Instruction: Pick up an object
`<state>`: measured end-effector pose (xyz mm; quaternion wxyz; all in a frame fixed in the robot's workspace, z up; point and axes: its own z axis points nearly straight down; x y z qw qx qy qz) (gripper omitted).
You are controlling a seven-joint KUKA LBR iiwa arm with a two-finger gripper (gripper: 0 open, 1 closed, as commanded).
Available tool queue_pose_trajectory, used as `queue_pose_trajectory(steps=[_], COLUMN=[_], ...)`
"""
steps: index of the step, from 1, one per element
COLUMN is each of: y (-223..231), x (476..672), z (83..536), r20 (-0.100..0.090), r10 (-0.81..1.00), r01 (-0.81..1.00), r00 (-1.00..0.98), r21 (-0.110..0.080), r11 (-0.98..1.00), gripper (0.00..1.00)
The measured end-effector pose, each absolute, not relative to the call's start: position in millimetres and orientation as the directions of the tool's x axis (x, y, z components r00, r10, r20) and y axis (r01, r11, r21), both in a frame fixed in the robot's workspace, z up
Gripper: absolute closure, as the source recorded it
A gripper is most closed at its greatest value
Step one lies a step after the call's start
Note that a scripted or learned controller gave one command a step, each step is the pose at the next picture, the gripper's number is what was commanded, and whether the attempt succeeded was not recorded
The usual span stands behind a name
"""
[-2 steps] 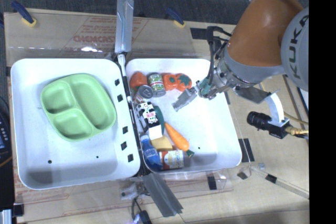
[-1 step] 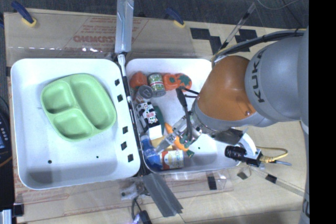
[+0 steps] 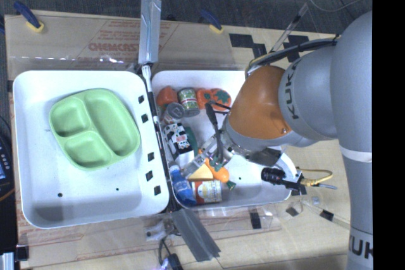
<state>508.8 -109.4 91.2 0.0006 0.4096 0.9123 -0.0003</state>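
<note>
Green divided plate, left bin

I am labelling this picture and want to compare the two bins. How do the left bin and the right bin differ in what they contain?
The left bin holds one thing, a green divided plate, with much bare white floor around it; the right bin holds many small things crowded together, such as a small can and a bottle. The arm reaches over the right bin, not over the left bin. Both are shallow, white, and stand side by side.

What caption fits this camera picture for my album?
Robot arm reaching into a toy-filled bin beside a green tray.
</note>
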Motion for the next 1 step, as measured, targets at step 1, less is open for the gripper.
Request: queue_pose_trajectory(steps=[1], y=[-79.4], x=[508.8], z=[245.7], r20=[-0.001], r10=[0.957], r01=[0.957], r00=[-0.291], r21=[0.0], r11=[0.291], gripper=[0.0])
